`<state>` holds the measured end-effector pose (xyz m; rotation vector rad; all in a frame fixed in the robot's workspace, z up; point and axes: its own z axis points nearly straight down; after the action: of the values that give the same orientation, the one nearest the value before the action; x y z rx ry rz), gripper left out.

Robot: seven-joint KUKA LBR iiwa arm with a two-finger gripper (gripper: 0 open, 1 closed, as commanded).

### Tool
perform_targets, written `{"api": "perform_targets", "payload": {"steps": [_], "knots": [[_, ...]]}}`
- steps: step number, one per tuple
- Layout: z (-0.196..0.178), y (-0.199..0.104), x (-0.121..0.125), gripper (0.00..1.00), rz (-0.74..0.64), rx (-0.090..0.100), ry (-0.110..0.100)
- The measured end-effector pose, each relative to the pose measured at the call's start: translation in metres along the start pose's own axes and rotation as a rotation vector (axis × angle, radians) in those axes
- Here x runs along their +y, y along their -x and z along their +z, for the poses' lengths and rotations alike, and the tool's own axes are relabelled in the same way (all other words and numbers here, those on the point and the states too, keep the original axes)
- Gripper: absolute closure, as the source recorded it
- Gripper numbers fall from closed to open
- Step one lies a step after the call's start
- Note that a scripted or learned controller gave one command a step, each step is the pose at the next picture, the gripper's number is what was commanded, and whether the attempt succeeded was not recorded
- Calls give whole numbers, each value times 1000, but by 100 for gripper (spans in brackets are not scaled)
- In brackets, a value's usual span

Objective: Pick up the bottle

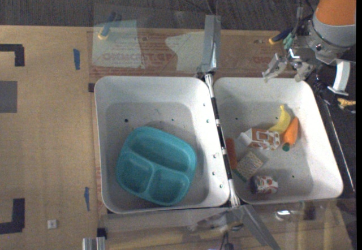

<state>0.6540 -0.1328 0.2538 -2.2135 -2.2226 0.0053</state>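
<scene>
Hovering tool (285, 69): hung over the far rim of the right bin (317, 184), fingers spread apart, nothing between them.
Bottle (264, 184): taken to be the small red-labelled piece, though too small to be sure; lay on its side near the front of the right bin, well apart from the tool.
Neighbours: sat just in front of a tan packet (250, 164); stood clear of the carton (263, 139), banana (281, 119) and carrot (290, 133) bunched mid-bin.
Approach: needed a carry toward the front wall, above the clutter, then a straight drop, going by the task.
Grasp: best made across the short width of the body, fingers astride its long axis, so as not to roll it away.
Edges: left little room between bottle and front wall; called for care that the near finger missed the rim and the far finger missed the packet.
Open room: offered bare white floor to the bottle's right; divider side tighter, with a red stick (231, 154) along it.
Left bin (107, 130): held a teal tray (155, 165), out of the way.
Surface (45, 130): played no part.
</scene>
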Motion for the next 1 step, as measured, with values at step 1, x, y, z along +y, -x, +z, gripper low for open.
{"api": "perform_targets", "payload": {"steps": [1], "knots": [[-63, 16, -26, 0, 112, -2, 4]]}}
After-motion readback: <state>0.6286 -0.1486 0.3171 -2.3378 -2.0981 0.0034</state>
